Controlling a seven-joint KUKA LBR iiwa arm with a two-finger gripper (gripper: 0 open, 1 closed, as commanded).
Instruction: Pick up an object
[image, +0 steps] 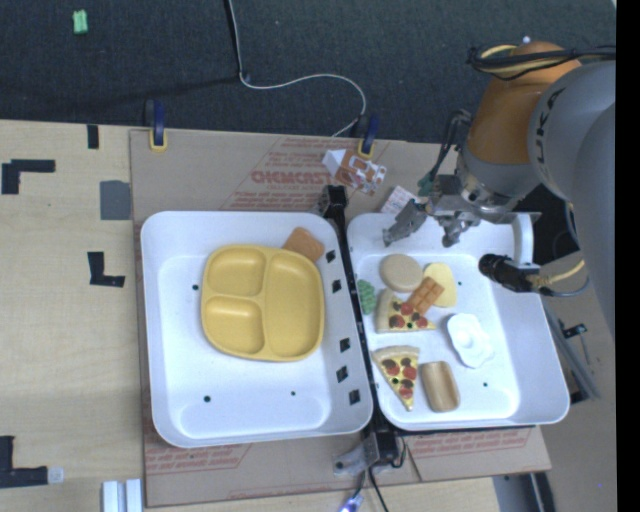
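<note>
My gripper (427, 227) hangs over the far end of the right bin (520, 395), open, with nothing between its fingers. Just in front of it lie toy foods: a round beige bun (401, 271), a yellow cheese wedge (441, 281) and a ridged orange strip (424, 296). A square pizza piece (402, 315) and a green item (366, 296) lie further left. Nearer the front are a pizza slice (400, 373), a brown bread roll (440, 386) and a white egg (468, 338).
The left bin (175, 400) holds a yellow divided plate (264, 302) with an orange-brown piece (303, 243) at its far right corner. A black divider (342, 290) runs between the bins. The grey arm (575, 120) looms over the right side. A white cable (300, 82) crosses the back.
</note>
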